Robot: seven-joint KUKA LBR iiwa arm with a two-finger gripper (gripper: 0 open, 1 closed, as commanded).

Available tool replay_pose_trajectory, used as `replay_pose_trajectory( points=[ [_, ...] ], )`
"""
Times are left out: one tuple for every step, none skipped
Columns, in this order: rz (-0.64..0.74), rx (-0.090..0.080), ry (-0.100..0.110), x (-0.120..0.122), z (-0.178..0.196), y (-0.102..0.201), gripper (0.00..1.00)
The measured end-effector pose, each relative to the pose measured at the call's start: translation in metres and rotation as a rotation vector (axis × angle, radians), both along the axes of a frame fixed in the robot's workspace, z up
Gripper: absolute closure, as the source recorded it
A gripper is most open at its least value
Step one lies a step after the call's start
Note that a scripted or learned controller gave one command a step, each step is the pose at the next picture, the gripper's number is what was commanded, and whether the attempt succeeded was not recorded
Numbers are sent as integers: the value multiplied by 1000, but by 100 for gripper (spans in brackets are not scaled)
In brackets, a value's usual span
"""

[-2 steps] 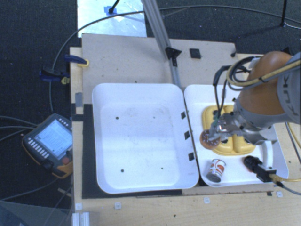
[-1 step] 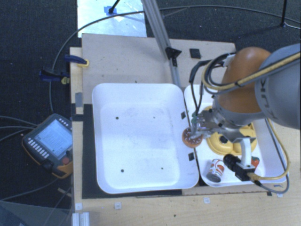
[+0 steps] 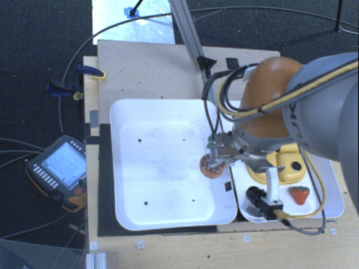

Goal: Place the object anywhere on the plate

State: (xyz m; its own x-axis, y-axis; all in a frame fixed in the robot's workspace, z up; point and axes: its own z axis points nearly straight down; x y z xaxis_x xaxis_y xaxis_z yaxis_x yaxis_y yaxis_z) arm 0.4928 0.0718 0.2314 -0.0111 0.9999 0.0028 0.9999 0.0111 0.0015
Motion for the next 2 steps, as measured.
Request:
replay_pose_trajectory(
  points=[
    [0, 0, 0, 7, 1, 55, 100],
    [-6, -2, 1, 7, 1, 52, 0]
  ],
)
